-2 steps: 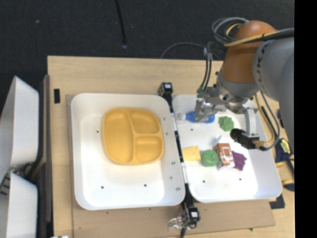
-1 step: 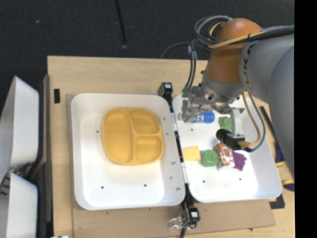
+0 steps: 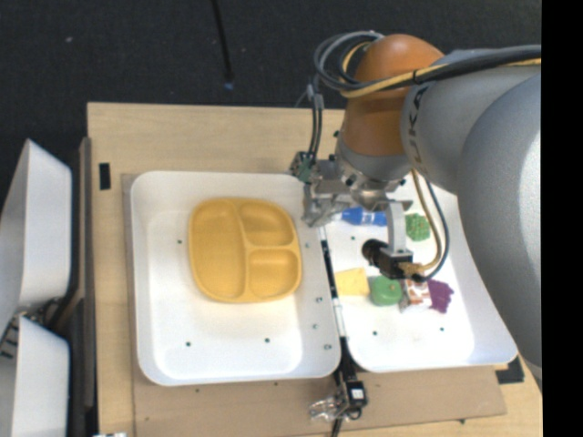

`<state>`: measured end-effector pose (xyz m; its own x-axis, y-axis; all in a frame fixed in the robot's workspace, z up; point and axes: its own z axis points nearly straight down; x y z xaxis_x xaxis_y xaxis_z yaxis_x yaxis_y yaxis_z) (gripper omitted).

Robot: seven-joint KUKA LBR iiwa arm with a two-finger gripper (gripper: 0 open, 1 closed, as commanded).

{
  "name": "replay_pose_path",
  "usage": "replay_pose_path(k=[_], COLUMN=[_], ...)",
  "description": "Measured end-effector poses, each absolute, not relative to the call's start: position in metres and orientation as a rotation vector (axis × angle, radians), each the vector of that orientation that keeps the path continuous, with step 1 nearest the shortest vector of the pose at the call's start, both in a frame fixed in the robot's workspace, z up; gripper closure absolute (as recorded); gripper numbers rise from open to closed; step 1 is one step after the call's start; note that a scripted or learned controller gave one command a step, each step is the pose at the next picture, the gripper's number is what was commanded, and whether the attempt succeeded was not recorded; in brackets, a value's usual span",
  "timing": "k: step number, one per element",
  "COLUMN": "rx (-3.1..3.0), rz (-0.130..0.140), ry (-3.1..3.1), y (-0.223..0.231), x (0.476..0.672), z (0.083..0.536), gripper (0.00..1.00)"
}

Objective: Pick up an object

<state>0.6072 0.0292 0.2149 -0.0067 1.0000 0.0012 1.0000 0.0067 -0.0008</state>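
In the right bin (image 3: 455,344) lie several small objects: a blue piece (image 3: 365,217), a light green piece (image 3: 417,228), a yellow block (image 3: 351,282), a green block (image 3: 384,290) and a purple piece (image 3: 440,295). My gripper (image 3: 317,206) hangs low at the far left corner of this bin, by the rim shared with the left bin. It is just left of the blue piece, and I see nothing held in it. The arm's orange band and grey body hide the bin's far right part.
A yellow divided plate (image 3: 244,248) lies in the left bin (image 3: 164,335). The rims between the two bins (image 3: 330,289) run just below the gripper. A white box (image 3: 36,217) stands off the bench at the left.
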Motion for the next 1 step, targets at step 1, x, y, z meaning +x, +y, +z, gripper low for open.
replay_pose_path(k=[1], rx=[-2.213], rz=[-0.004], ry=[-2.23], y=[0.077], x=[0.6019], z=[0.2281], gripper=[1.0])
